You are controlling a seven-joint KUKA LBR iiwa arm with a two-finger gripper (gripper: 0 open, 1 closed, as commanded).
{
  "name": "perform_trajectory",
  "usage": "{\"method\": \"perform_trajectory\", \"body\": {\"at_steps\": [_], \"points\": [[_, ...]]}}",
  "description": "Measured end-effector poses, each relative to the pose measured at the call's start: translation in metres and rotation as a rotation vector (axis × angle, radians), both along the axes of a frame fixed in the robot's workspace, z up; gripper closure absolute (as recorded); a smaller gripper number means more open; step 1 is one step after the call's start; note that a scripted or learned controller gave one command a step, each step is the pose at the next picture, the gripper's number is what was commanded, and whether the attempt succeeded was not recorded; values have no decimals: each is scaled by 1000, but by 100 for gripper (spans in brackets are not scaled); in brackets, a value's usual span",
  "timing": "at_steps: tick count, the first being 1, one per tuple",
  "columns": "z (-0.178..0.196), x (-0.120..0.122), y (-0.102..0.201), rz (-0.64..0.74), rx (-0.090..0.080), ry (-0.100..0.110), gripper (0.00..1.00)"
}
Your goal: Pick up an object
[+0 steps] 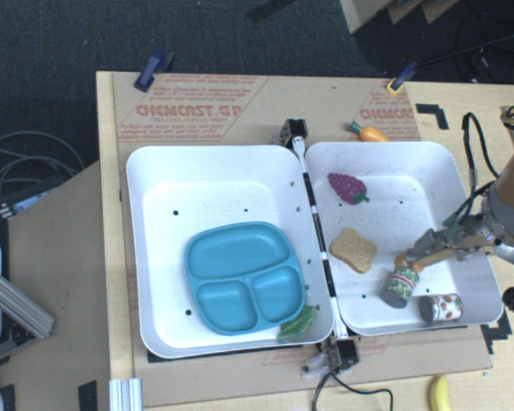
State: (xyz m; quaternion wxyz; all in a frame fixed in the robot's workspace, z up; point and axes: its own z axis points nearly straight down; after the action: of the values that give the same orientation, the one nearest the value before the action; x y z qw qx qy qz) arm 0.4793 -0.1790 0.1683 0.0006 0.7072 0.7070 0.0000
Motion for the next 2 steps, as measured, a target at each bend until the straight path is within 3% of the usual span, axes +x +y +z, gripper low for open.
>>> {"method": "perform_trajectory", "body": {"at_steps": [1, 2], "points": [[-84, 0, 25, 1, 1, 1, 0], [-74, 0, 24, -1, 0, 0, 100]]}}
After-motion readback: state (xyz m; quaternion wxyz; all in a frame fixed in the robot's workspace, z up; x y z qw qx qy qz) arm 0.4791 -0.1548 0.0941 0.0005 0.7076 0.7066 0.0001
